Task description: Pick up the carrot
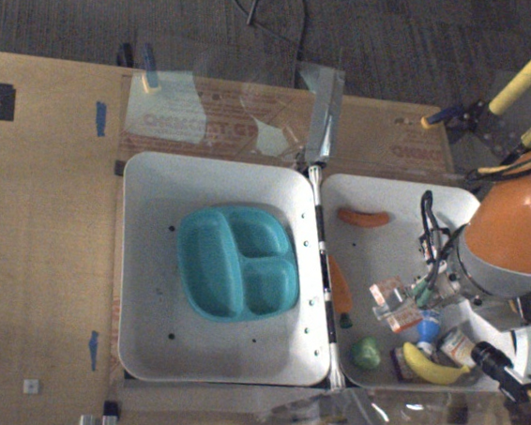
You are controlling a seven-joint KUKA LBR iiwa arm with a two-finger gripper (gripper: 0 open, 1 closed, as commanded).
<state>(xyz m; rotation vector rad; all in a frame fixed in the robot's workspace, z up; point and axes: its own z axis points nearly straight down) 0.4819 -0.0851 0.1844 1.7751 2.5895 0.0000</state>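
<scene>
The carrot [337, 284] is a slim orange piece with a dark green end. It lies lengthwise along the left wall of the right bin [395, 194]. The arm [513, 233], grey with an orange band, reaches into that bin from the right. Its gripper [397, 304] hangs low over the middle of the bin floor, a short way right of the carrot and apart from it. Cables and the wrist hide the area just right of the gripper.
In the right bin lie a reddish sausage [363, 217] at the back, a green fruit [367, 352], a banana [430, 366] and a small bottle [457, 345] at the front. The left bin [154, 195] holds a teal divided plate [238, 263].
</scene>
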